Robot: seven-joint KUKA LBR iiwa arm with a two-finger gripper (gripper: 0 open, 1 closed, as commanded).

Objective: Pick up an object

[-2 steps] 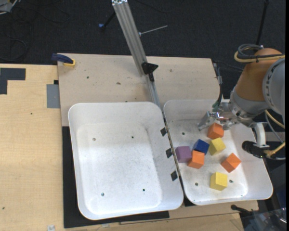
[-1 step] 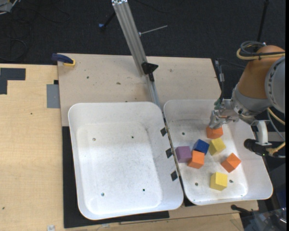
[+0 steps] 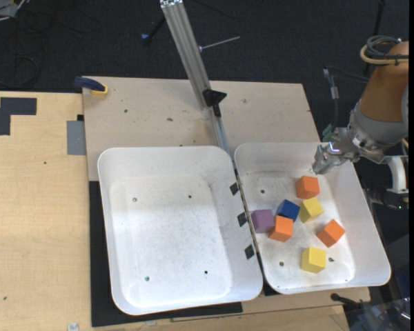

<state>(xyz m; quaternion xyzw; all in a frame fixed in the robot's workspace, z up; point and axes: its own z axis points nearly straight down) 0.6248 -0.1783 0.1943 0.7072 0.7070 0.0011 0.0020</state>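
In the right bin [image 3: 372, 267], nearest the camera, a yellow cube [image 3: 314, 259] is seen, then an orange cube [image 3: 330, 232], with purple [image 3: 263, 220], blue [image 3: 288, 209] and further orange and yellow cubes behind. Farther back, the claw [image 3: 322, 163] is lowered just above the topmost orange cube [image 3: 307, 187]; its state cannot be told. The arm [image 3: 383, 109] is reached in from the right

White bins [image 3: 169, 158]; three orange cubes [image 3: 307, 187], two yellow cubes [image 3: 311, 209], one blue cube [image 3: 288, 209], one purple cube [image 3: 263, 220]; tan surface [image 3: 152, 112]; checkered tip on grey post [image 3: 171, 1].
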